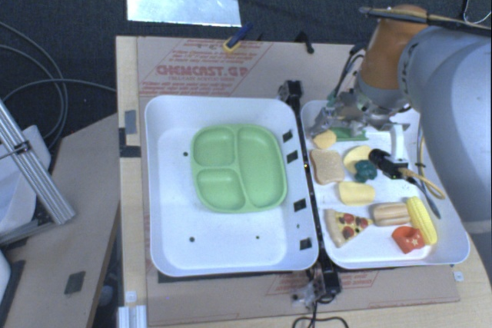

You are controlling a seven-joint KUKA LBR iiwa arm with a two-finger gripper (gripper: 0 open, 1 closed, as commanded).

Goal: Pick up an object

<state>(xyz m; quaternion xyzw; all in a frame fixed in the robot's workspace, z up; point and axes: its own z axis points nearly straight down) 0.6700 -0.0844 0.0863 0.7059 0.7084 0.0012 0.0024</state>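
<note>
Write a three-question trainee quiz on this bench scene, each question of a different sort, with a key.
1. True or false: the green divided plate lies in the left bin.
2. Which lies nearest the right bin's front edge? A. bread slice B. pizza slice C. gripper
3. Fill in: the corn cob lies beside a red ____.

Key: 1 true; 2 B; 3 tomato.

Two shallow white bins on a cardboard-covered bench

The flat brown cardboard sheet (207, 67) with red lettering carries the left white plastic bin (173, 238) and right white plastic bin (446, 246), touching along a black-clipped seam.
</note>
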